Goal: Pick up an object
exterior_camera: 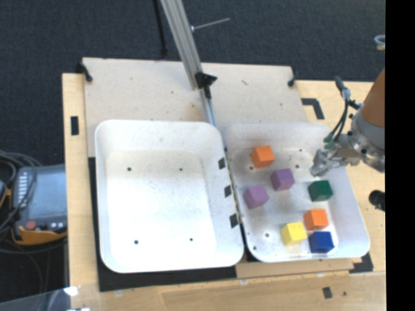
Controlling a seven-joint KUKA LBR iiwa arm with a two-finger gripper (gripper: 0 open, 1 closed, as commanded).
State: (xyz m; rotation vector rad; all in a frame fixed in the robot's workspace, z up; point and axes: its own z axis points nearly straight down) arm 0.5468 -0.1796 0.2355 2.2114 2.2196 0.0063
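camera view: jaws (319,167) above green cube (320,190).

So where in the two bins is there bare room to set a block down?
The left white bin shows bare floor wall to wall. The right white bin is crowded: blocks fill its middle and near corner, leaving a strip between the orange cube and far rim.

Most of the arm (373,118) gets chopped off at the right side so you just see a bit of the wrist, the gripper (320,165) is too small and blurry to read, and the monitor thing (35,196) runs off the left edge.
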